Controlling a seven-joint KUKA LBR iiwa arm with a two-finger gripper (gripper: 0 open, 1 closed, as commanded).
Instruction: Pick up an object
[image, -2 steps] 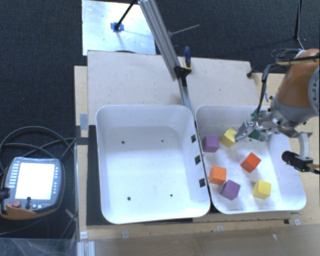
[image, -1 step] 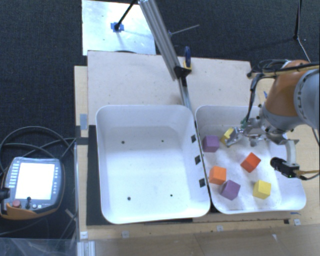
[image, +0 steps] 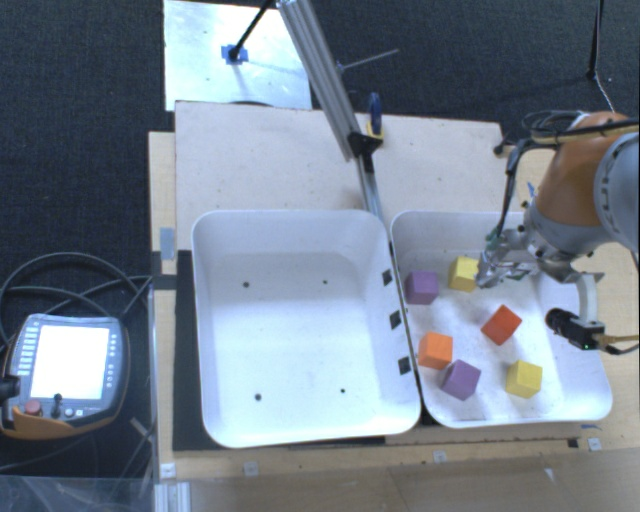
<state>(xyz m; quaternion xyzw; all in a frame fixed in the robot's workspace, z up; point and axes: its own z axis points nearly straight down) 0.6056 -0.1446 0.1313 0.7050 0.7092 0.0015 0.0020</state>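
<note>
Six small blocks lie in the right bin (image: 598, 400). Low beside the yellow cube (image: 463, 273), the claw (image: 493, 273) hangs; its opening cannot be told.

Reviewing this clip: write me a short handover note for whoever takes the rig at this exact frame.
Gripper: low in the right bin, beside the upper yellow cube; whether it is open or shut cannot be told from here, and no cube is visibly held.
Things: six cubes, all in the right bin: upper yellow, purple near the divider, red-orange, orange, lower purple, lower yellow.
Done: arm brought down next to the upper yellow cube.
Left: grasp a cube and lift it; the upper yellow one looks the likely target.
</note>
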